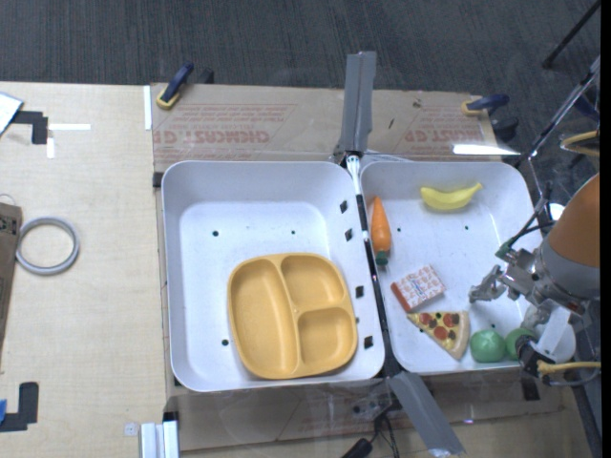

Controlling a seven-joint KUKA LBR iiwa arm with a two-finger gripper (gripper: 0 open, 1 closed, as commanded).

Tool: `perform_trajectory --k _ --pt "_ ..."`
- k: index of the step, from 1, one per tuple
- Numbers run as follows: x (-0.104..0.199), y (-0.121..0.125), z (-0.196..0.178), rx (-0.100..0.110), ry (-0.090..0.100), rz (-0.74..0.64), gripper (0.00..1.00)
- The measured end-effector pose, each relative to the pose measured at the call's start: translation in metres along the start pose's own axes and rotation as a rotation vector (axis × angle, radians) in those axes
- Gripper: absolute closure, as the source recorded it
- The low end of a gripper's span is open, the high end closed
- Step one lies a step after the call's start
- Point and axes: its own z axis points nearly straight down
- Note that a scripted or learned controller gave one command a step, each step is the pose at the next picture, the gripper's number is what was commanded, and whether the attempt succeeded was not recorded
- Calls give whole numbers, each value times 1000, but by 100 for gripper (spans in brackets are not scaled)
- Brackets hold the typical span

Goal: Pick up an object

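In the right bin (477, 232) lie a yellow banana (451, 196), an orange carrot (380, 225), a small red-and-white patterned box (418, 287), a pizza slice (441, 327) and a green ball (488, 345). A second green object (520, 340) sits at the bin's near right corner, partly hidden by the arm. My gripper (498, 284) hangs low over the right side of this bin, just above and right of the green ball, and I see nothing held in it. The arm's orange band (579, 232) is at the view's right edge.
The left bin (191, 256) holds a yellow divided plate (291, 313). A grey bar (359, 103) stands behind the seam between the bins. A tape roll (43, 244) lies on the bench at far left. Blue clamps (175, 86) grip the cardboard behind.
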Motion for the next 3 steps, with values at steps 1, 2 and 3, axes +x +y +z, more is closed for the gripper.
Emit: perform_trajectory --k 1,2,3 --pt "-10 11 -41 -2 0 323 0" --pt "-10 13 -3 7 15 339 0" --pt "-13 13 -10 5 6 338 100"
